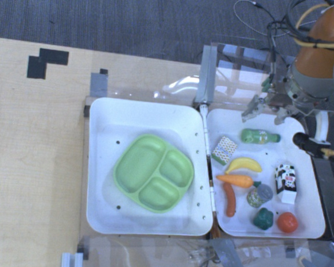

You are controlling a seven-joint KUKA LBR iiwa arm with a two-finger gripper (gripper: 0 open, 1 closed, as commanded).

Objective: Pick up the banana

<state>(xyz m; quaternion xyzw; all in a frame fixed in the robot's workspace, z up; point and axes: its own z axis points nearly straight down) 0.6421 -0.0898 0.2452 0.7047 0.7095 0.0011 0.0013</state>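
Progress: the pick is not yet made; the short yellow curved banana [245, 164] lies untouched in the right-hand shallow white bin [317, 219], so reaching it, closing on it and lifting all remain, as I judge it.
Gripper: the grey two-finger gripper [267, 111] hangs over the far edge of the right bin, with its metal fingers spread apart and nothing between them.
Banana: it rests near the middle of the right bin, just above a small orange carrot [235, 180] and beside a checkered packet [225, 149]; it is well apart from the gripper, with a green plastic bottle [259, 136] lying on its side between the two.
Right bin, other contents: a red sausage-shaped piece [230, 199], a greyish round can [260, 195], a dark green lumpy toy vegetable [263, 218], a red tomato-like ball [287, 222], and a black-and-white carton [286, 182] near the right wall.
Left bin: the left-hand shallow white bin [107, 125] holds a light green divided plastic plate [154, 172], with nothing in its compartments.
Crowding: the carrot lies very close to the banana, which could hamper a clean grasp.
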